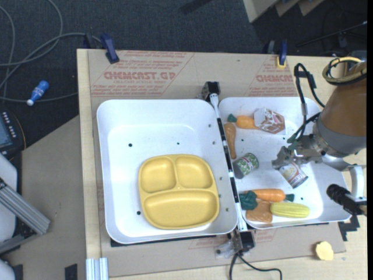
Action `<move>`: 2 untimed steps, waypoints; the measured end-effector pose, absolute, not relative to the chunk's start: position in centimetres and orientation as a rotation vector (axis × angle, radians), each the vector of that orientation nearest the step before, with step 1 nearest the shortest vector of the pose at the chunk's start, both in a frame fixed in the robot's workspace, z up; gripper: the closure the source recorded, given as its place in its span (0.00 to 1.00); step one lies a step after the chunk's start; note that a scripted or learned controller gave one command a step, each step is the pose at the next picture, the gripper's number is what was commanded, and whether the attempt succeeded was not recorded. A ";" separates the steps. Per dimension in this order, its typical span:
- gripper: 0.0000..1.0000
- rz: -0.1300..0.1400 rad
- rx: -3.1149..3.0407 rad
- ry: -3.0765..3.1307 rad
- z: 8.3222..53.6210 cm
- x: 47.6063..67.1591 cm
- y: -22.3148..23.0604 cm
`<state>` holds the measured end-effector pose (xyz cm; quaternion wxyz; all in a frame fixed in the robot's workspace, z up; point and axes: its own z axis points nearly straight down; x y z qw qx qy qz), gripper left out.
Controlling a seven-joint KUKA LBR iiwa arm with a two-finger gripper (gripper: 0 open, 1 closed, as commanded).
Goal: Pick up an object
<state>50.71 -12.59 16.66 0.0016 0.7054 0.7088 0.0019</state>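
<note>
**Gripper low over a small can in the right bin**

We see the arm (344, 118) reaching in from the right, its gripper (289, 156) down inside the right bin (315, 107). Right at the fingertips lies a small can (293, 174), tilted, with a white and red label. We cannot tell from this slanted view how far the fingers are spread, nor whether the can sits between them or merely just beside them.

Elsewhere in the right bin we find a green-labelled can (245, 164) lying near the dividing edge, a carrot (231, 139) lengthwise along that edge, and a second carrot (246, 122) near the far wall. A crumpled red and white packet (270, 121) rests beside it. Along the near wall lie a third carrot (267, 195) with a green top, a yellow corn cob (289, 210) and an orange-brown piece (260, 214) touching the corn.

The left bin (116, 133) holds a yellow divided plate (177, 190) with three compartments, set toward the near side
</note>
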 end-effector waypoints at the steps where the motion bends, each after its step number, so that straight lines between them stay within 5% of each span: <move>1: 1.00 0.006 2.212 2.228 20.1 50.1 -5.9; 2: 1.00 0.004 2.215 2.225 24.6 47.9 -1.8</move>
